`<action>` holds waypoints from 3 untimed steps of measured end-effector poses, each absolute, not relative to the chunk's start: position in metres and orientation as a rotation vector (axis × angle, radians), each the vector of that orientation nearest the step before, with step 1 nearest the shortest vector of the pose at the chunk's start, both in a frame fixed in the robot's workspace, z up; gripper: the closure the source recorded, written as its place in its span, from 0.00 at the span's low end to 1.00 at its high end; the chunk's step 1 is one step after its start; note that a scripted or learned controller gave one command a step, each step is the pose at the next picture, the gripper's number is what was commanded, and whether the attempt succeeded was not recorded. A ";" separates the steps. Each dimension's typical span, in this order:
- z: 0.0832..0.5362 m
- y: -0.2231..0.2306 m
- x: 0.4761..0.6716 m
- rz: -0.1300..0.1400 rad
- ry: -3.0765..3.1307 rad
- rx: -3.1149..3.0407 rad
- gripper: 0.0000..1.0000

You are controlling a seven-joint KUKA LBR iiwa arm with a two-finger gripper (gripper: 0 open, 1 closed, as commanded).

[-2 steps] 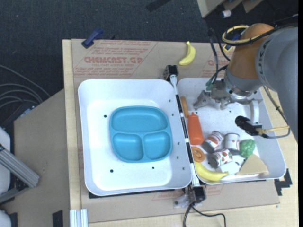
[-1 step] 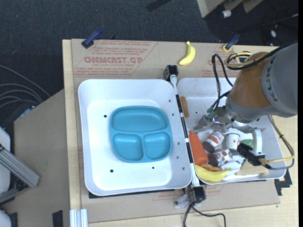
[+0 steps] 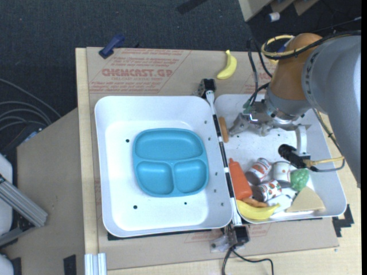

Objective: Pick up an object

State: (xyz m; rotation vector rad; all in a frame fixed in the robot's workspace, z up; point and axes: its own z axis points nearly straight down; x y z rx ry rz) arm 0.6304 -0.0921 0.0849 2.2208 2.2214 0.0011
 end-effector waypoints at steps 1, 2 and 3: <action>0.095 -0.092 0.631 0.003 2.220 2.220 1.00; 0.095 -0.092 0.631 0.003 2.220 2.221 0.00; 0.085 -0.091 0.667 0.001 2.221 2.220 0.00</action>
